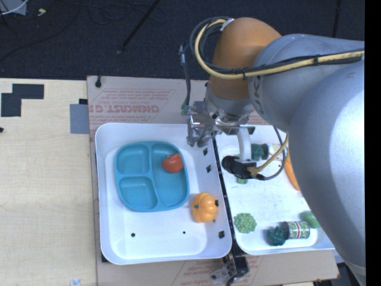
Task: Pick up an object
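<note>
- We see the tool (201, 134) above the top edge of the left bin (110, 219); we cannot tell its state.
- A red object (172, 163) sits in the blue tray's (140, 189) upper-right compartment; an orange pumpkin (204, 208) lies beside it.

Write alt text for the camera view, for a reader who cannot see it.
A grey robot arm's gripper hangs above the divide between two shallow white bins. The left bin holds a blue divided plate bearing a red tomato-like toy.
</note>
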